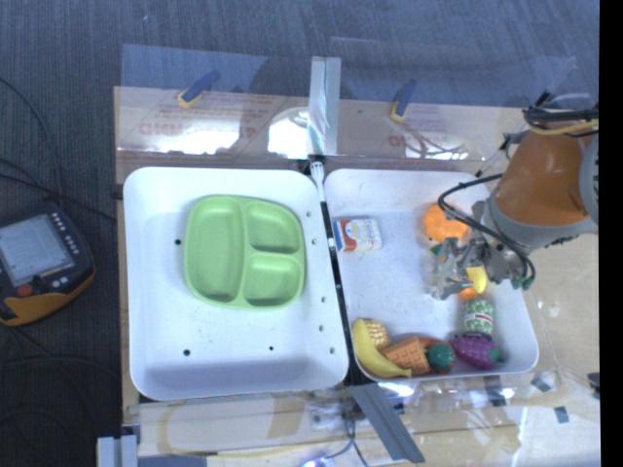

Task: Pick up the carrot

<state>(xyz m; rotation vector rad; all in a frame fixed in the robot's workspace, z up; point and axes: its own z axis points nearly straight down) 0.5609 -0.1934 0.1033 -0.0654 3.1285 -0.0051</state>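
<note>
The carrot [414,352], orange with a green top, lies along the front wall of the right bin [389,290], between a yellow banana [373,349] and a purple bunch of grapes [477,350]. My gripper [452,275] hangs low over the right half of that bin, well behind and to the right of the carrot and not touching it. A small yellow piece [476,278] sits right beside the gripper. The arm's orange band [540,178] covers the bin's right rear corner.
An orange toy fruit [440,224] lies just behind the gripper, and a small green and red can [478,316] just in front of it. A white carton [357,233] rests near the divider. The left bin [156,339] holds a green sectioned plate [243,251].
</note>
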